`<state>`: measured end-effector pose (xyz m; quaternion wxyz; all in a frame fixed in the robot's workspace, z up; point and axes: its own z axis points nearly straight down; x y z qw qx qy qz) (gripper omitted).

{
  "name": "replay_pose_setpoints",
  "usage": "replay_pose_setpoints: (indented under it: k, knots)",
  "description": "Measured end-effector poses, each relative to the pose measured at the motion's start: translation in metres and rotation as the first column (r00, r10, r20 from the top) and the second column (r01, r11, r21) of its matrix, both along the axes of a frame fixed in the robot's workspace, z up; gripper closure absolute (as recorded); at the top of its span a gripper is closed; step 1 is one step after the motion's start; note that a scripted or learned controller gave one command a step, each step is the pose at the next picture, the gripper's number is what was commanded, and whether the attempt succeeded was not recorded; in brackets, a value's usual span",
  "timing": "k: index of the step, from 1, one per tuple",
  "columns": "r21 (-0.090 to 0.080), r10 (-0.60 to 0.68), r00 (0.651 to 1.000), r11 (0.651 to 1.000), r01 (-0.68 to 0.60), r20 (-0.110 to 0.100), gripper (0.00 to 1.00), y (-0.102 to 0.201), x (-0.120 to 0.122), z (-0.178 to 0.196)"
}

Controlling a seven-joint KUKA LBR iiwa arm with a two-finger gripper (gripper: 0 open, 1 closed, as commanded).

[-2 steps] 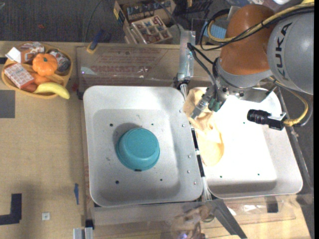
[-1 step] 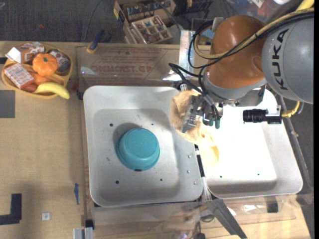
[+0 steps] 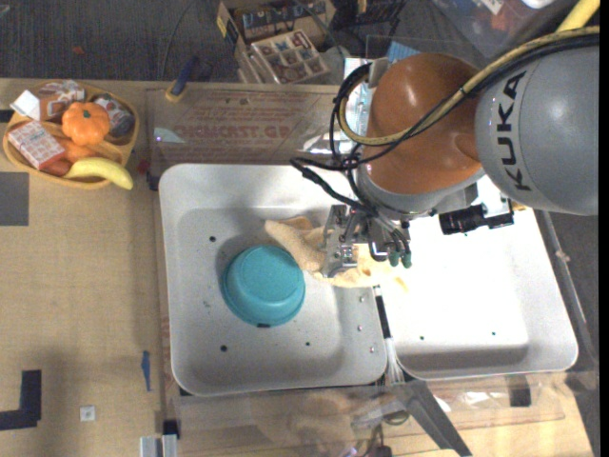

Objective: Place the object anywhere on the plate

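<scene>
Bench bins [image 3: 190, 350] sit beneath grey arm [image 3: 542, 112] lettered "KUKA".

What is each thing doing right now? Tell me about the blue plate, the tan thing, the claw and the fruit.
Plate: upside down in the left bin, nothing on top.
Tan object: lying in the left bin beside the plate, not on it.
Claw: low over the tan object's right end; grip unclear.
Banana: resting in the basket.
</scene>
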<state>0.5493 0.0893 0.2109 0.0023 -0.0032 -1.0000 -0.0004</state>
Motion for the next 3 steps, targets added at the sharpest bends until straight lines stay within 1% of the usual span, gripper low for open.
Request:
replay_pose_setpoints:
  k: [1, 2, 3]
  knots:
    - [0.0, 0.006, 1.0, 1.0, -0.006, 0.0, 1.0, 0.039, -0.019, 0.01]
    - [-0.001, 0.006, 1.0, 1.0, -0.006, 0.0, 1.0, 0.087, -0.039, 0.01]
    - [-0.001, 0.006, 1.0, 1.0, -0.006, 0.0, 0.0, 0.087, -0.039, 0.009]
